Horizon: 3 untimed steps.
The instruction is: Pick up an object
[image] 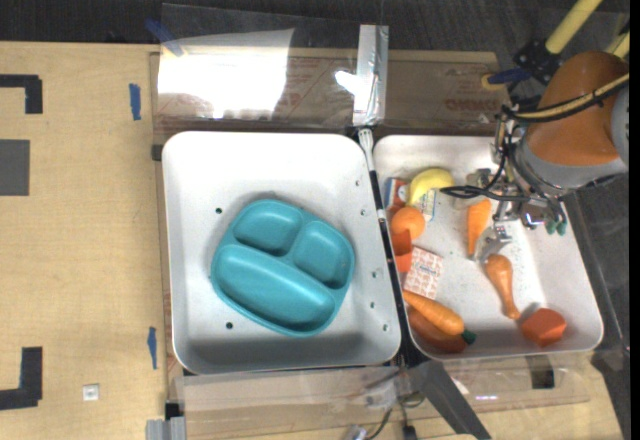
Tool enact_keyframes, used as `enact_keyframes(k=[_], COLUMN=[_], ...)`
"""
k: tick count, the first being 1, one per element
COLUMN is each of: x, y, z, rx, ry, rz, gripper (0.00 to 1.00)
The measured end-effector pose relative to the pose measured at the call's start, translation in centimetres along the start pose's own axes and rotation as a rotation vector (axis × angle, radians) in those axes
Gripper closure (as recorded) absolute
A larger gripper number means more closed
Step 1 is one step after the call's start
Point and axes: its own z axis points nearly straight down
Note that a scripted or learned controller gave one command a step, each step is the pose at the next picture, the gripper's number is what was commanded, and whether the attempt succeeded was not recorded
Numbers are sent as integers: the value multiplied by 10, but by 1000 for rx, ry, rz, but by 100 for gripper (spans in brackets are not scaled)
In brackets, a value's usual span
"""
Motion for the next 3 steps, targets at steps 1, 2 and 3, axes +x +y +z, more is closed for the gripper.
enact_keyframes(k=[1,2,3], x=[-4,-4,77], y=[0,1,-16], z=[-15,-14,-1], rx=[3,2,0], ry=[-15,-13,3], rz=[0,-1,-14], gripper=[100,0,0])
